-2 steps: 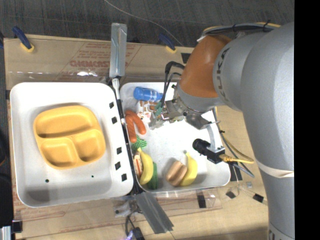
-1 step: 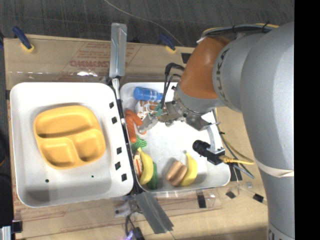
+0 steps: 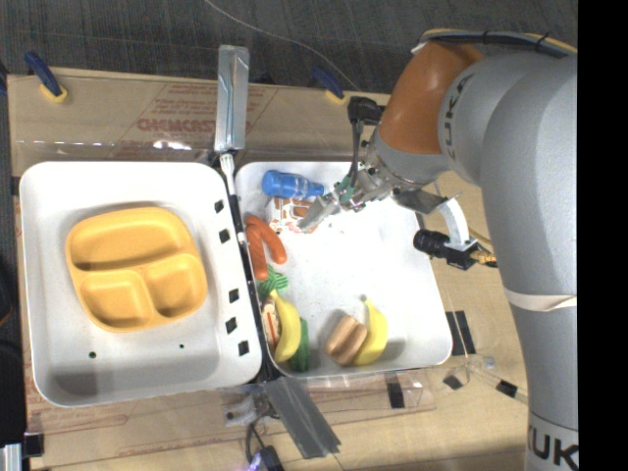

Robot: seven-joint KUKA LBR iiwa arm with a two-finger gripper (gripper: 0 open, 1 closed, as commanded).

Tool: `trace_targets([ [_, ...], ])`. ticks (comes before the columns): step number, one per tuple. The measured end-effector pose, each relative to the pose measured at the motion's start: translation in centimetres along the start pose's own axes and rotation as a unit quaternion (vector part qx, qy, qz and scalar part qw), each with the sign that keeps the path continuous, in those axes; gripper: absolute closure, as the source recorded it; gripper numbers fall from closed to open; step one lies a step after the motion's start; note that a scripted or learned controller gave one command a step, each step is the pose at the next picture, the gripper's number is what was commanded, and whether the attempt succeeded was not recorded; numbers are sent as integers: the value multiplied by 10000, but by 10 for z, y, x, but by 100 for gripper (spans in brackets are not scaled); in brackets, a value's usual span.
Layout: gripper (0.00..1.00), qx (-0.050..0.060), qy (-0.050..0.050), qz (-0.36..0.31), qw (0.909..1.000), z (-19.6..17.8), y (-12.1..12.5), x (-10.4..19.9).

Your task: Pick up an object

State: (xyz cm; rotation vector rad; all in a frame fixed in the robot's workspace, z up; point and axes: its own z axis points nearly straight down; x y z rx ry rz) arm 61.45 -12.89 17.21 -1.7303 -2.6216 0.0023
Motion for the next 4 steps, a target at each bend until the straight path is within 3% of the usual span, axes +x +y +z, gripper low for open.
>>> trace_targets([
  [1, 0, -14, -3, -1467, 9892, 23, 46, -3],
  [2, 0, -69, -17, -1862, 9825, 66, 50, 1],
  [3, 0, -60, -24, -592, 9982, 74, 27, 11],
  [4, 100, 4, 10, -620, 9981, 73, 25, 12],
])
